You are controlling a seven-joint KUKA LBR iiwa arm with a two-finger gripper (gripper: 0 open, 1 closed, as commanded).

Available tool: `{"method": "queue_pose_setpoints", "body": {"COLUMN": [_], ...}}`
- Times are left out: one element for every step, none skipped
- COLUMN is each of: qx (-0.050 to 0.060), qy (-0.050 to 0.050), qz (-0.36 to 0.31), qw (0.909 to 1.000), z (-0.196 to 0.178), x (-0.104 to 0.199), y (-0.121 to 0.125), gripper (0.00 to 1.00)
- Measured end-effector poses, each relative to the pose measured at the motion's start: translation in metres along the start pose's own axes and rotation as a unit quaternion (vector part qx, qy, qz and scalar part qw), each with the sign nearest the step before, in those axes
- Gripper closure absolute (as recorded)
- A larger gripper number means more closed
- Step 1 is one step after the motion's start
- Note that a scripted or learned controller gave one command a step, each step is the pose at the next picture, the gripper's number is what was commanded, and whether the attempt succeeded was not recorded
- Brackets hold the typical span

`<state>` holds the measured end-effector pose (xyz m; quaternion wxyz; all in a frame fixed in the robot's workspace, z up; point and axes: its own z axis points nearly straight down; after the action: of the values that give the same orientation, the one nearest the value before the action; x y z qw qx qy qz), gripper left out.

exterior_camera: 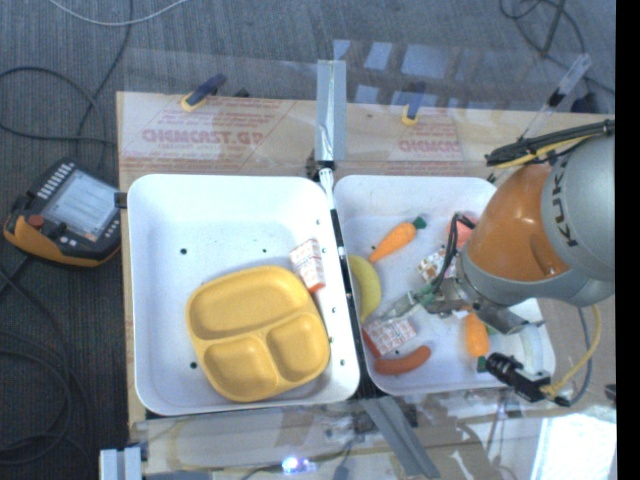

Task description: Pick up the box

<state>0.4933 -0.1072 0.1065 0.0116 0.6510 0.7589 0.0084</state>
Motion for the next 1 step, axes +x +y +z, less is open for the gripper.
{"method": "queue_pose_setpoints", "body": {"qx": [0.001], "qy": [0.000], "qz": [-0.003], "qw": [1.0000], "z": [0.0122], "x": [0.0051], "y": [-0.0008], "gripper": [0.00]}}
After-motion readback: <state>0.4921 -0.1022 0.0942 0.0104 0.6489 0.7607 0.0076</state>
